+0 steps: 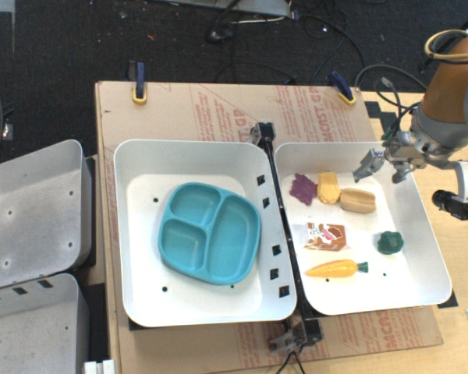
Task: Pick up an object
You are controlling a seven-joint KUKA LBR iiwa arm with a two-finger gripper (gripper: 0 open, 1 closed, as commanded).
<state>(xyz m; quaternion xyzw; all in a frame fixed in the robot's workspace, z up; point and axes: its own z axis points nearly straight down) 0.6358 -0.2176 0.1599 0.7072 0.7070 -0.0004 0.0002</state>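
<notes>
On your tabletop (187, 100) two shallow white bins sit side by side. In the left white bin (132, 162) you have a teal three-compartment plastic plate (210, 233). In the right white bin (421, 255), a purple toy piece (302, 188), yellow corn toy (328, 187) and tan bread-roll toy (357, 201) line up left to right; nearer you lie a printed snack packet (326, 236), dark green round toy (390, 242) and orange carrot toy (334, 269).

Arm (451, 76) enters from the right edge, orange band up top, grey wrist angled down-left, hand (383, 170) at upper right with its two fingers (367, 166) splayed apart, pointing down-left, nothing between them.
</notes>
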